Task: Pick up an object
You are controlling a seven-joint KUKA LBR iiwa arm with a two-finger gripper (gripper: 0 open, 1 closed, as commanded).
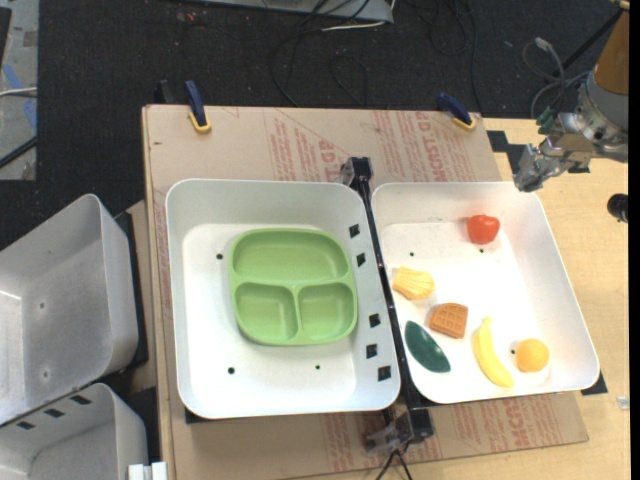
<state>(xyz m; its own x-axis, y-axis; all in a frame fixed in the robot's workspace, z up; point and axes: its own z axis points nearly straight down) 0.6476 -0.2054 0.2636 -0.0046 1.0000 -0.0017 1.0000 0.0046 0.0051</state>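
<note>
The right bin (pixel 560 268) holds a red tomato (pixel 483 228), a yellow corn piece (pixel 413 284), an orange waffle (pixel 450 319), a dark green pod (pixel 427 348), a yellow banana (pixel 490 352) and an orange fruit (pixel 531 354). My gripper (pixel 530 171) hangs above the bin's far right corner, up and to the right of the tomato, with nothing seen in it.
The left bin (pixel 200 268) bears a green divided plate (pixel 295 285). Both bins rest on a brown board (pixel 300 143) held by clamps at the back. White tubs (pixel 55 298) stand off the board at the left. Cables run across the dark floor behind.
</note>
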